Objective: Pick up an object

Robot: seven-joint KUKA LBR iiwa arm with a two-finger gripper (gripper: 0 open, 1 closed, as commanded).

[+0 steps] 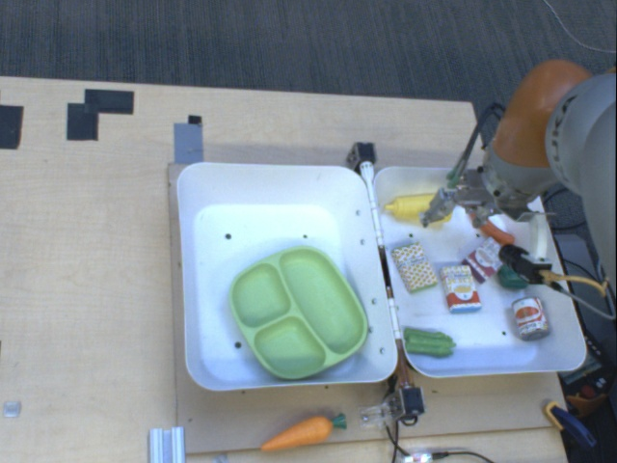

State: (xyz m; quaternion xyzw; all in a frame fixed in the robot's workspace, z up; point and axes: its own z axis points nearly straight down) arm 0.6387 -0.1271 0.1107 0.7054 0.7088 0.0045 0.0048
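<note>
The end effector hangs low over the far part of the right bin, its tip right at the yellow corn-like toy lying near that bin's far-left corner — whether it is open or closed I cannot tell, and nothing is visibly gripped. In the same bin lie a patterned packet, a red-and-white box, a small can, a green pickle-shaped toy by the near wall and an orange piece just beside the arm. The left bin holds a green divided plate, and an orange carrot lies on the tabletop in front of the bins.
</note>
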